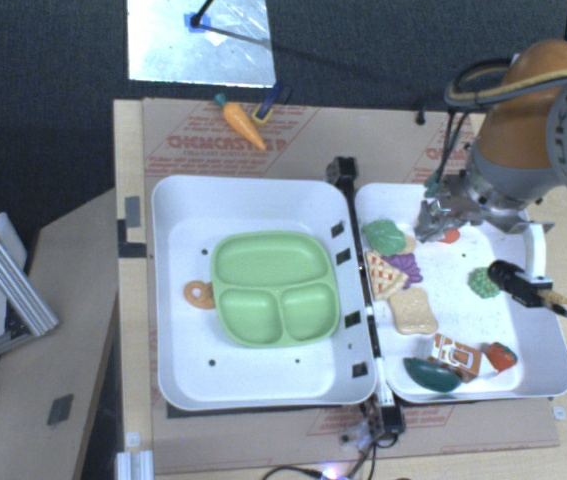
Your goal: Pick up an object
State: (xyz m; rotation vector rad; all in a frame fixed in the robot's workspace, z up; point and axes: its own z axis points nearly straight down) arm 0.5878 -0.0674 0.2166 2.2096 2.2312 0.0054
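Gripper [433, 223], finger state indiscernible, sits low in right bin [561, 360]; nearest candidate, green leafy toy [385, 236], lies just left of it, red piece [450, 235] beside it.

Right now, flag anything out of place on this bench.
A toy carrot lies outside both bins, on the cardboard behind the left bin. The other toy food sits inside the bins, mostly in the right bin.
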